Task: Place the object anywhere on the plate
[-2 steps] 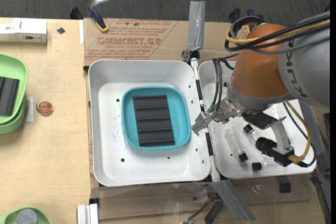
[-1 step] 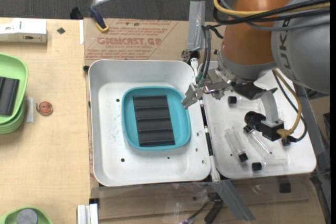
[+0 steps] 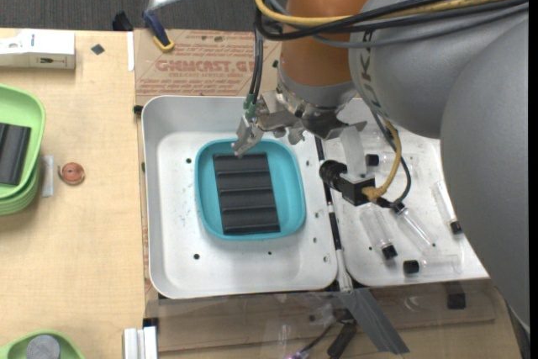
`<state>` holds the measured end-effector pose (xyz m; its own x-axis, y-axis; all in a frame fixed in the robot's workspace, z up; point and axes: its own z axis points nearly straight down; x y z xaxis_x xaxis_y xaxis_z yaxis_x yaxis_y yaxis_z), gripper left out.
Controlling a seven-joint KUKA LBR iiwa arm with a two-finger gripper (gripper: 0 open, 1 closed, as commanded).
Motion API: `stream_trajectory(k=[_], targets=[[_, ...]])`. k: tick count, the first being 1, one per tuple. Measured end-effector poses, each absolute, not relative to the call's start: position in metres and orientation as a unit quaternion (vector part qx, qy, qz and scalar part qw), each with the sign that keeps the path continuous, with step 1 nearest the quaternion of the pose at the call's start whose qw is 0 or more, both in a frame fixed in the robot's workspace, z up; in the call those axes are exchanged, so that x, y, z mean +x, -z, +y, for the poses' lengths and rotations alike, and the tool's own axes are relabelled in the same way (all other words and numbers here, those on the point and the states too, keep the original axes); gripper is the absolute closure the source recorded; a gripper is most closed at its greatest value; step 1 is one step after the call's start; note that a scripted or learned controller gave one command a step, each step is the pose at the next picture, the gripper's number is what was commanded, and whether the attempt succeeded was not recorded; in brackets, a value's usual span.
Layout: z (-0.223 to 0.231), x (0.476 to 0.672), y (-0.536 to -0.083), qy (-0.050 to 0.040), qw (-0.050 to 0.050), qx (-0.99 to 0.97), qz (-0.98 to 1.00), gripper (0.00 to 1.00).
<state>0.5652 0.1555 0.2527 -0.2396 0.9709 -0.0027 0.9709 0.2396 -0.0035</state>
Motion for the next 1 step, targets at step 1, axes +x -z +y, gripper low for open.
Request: stream_trajectory(k=[1], targets=[[0.1160,0.5443,-0.2216,-0.0023,0.001,-0.605,-0.796,0.00]])
